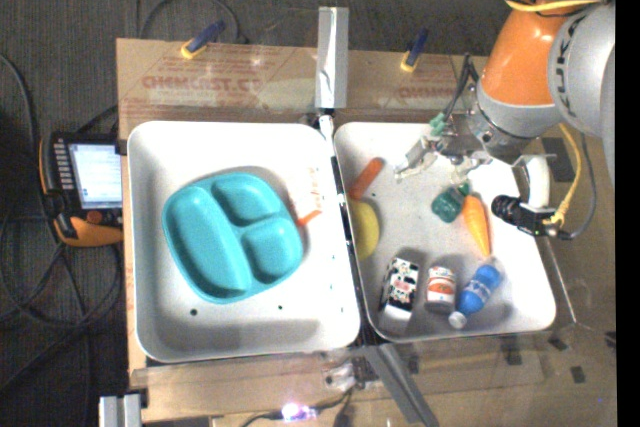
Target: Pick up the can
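Observation:
The can (440, 287), small with a red and white label, stands near the front wall of the right bin (520, 315). A black and white carton (400, 286) is on its left and a blue bottle (475, 292) on its right. My gripper (421, 150) hovers over the back of the right bin, well behind the can and apart from it. It is open with nothing between its fingers.
Also in the right bin are a carrot (479, 224), a teal object (447, 206), an orange piece (367, 175) and a yellow object (366, 226) by the dividing wall. The left bin (150, 315) holds a teal compartment tray (233, 235).

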`<move>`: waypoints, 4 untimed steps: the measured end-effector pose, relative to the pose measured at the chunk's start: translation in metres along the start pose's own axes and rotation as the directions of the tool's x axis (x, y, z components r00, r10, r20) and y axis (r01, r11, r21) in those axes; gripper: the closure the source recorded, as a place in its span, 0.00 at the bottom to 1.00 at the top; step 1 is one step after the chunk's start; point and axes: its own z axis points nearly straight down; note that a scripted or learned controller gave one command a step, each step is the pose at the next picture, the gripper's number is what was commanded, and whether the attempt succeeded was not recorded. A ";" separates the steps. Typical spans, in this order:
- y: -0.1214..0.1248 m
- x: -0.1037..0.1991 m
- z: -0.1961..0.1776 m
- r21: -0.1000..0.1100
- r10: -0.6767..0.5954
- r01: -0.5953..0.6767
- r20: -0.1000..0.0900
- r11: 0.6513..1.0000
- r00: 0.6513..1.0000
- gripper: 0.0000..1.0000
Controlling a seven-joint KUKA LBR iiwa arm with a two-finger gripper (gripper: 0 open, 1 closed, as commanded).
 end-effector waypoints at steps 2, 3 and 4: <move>-0.008 -0.026 0.108 -0.014 -0.006 0.006 0.002 1.000 1.000 0.00; -0.007 -0.027 0.098 -0.015 -0.006 0.006 0.003 1.000 1.000 1.00; 0.021 -0.026 -0.001 -0.003 -0.007 0.007 0.003 1.000 1.000 1.00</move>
